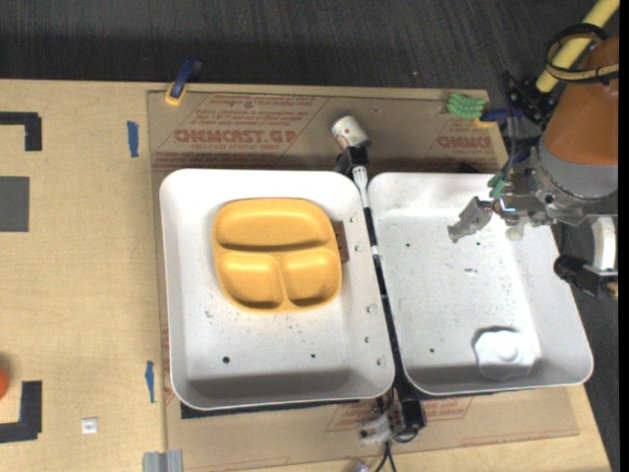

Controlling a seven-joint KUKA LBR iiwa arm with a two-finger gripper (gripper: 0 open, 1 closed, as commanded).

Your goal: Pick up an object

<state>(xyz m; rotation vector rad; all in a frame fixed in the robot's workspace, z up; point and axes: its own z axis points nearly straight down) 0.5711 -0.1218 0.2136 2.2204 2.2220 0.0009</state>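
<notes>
A yellow three-compartment plate (277, 254) lies flat in the left bin (187, 303). A small white round object (498, 348) rests in the near right corner of the right bin (432, 293). My gripper (488, 222) hangs over the far right part of the right bin, well behind the white object. It is open, with a grey fingertip (463, 227) pointing left and nothing between the fingers. The orange band of the arm (582, 126) rises behind it.
The two bins meet along a black divider (373, 264). Behind them lies a cardboard sheet with a white-capped fitting (346, 130), a green clip (464, 106) and a blue-yellow clip (181, 83). Wooden benchtop stretches to the left.
</notes>
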